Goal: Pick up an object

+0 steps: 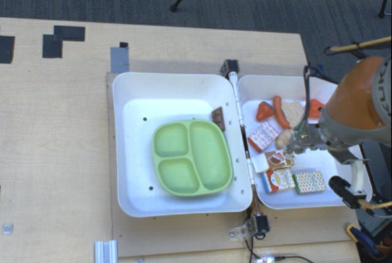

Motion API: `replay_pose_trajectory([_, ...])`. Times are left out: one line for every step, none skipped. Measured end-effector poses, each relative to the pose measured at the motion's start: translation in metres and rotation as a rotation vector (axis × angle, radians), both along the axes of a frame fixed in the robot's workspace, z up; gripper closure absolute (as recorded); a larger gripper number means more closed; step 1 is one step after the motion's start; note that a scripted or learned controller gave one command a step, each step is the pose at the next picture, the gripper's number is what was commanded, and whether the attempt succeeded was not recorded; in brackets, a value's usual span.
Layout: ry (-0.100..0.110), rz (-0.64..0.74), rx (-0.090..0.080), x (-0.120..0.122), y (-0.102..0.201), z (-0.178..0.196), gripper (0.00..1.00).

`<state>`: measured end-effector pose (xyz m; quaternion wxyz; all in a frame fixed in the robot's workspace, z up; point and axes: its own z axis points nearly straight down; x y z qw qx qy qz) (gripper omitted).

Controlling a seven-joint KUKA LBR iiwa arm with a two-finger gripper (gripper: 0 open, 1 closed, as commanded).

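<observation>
White right bin (318, 199) crowded | green tray (192, 157) fills left bin (131, 151) | tool (298, 140) state unclear

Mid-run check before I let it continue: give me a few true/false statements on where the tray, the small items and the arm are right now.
1. The green tray lies in the left bin. True.
2. The tray has three compartments. True.
3. The small packets sit on the tray. False: they lie in the right bin.
4. The arm is over the left bin. False: it is over the right bin.
5. A small brown item lies just off the tray's upper right edge. True.
</observation>
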<state>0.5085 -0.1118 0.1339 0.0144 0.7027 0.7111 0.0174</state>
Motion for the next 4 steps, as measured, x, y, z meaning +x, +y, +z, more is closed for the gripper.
replay_pose_trajectory([0.000, 0.000, 0.000, 0.000, 0.000, 0.000, 0.00])
replay_pose_trajectory([0.013, -0.007, -0.006, -0.003, 0.010, -0.021, 0.00])
replay_pose_trajectory([0.004, -0.005, -0.011, 0.000, 0.008, -0.008, 1.00])
replay_pose_trajectory([0.006, -0.003, -0.006, 0.000, 0.011, -0.009, 0.00])
